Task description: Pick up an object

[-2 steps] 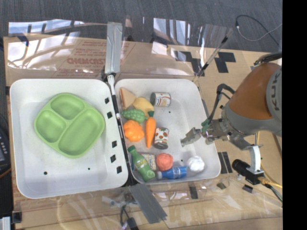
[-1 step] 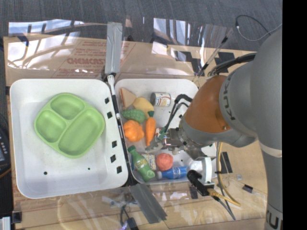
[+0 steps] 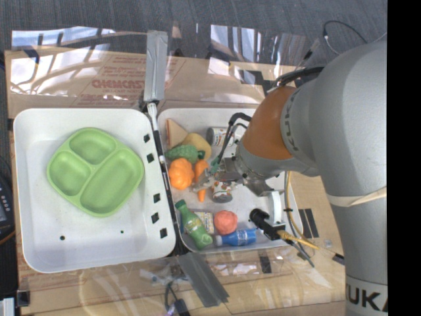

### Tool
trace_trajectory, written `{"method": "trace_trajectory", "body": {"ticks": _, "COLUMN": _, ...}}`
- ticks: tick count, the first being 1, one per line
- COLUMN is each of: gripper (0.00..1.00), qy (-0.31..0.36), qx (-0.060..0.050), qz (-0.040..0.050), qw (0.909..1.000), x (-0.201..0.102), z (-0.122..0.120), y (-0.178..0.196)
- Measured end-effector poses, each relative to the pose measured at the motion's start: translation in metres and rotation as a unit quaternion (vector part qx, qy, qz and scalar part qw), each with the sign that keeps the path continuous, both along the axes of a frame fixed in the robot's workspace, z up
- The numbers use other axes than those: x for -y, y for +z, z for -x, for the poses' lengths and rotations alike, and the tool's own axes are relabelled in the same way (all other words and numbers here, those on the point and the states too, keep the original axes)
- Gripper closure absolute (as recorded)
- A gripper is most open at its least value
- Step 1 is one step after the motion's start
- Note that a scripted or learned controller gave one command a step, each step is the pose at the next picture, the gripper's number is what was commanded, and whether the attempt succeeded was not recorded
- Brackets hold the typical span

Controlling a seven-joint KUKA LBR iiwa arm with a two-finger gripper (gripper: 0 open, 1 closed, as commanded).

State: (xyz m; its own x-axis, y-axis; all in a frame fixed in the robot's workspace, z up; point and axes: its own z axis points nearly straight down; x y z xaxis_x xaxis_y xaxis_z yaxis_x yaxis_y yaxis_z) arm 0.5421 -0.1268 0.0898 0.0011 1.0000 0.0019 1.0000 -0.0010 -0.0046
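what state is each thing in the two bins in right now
green divided plate: flat in the left bin, right way up
green bottle: on its side in the right bin
blue bottle: on its side by the near wall
orange pumpkin: resting by the divider
red ball: resting between the bottles
tool: low over the pile

This looks like a robotics lab or test cell rather than a home. A large grey industrial arm with an orange band reaches over a bench covered in taped-down cardboard and clear plastic sheeting. Two shallow white bins sit side by side, joined by grey tape. Loose cables trail nearby, and grey carpet covers the floor beyond.
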Motion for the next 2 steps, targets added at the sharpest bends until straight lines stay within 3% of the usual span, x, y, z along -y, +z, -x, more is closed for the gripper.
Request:
{"method": "trace_trajectory", "body": {"ticks": 1, "gripper": 1.0, "qy": 0.001, "qx": -0.001, "qz": 0.0002, "qw": 1.0, "x": 0.001, "z": -0.001, "y": 0.011}}
{"method": "trace_trajectory", "body": {"ticks": 2, "gripper": 1.0, "qy": -0.048, "qx": 0.0, "qz": 0.0007, "qw": 0.9989, "x": -0.051, "z": -0.021, "y": 0.123}}
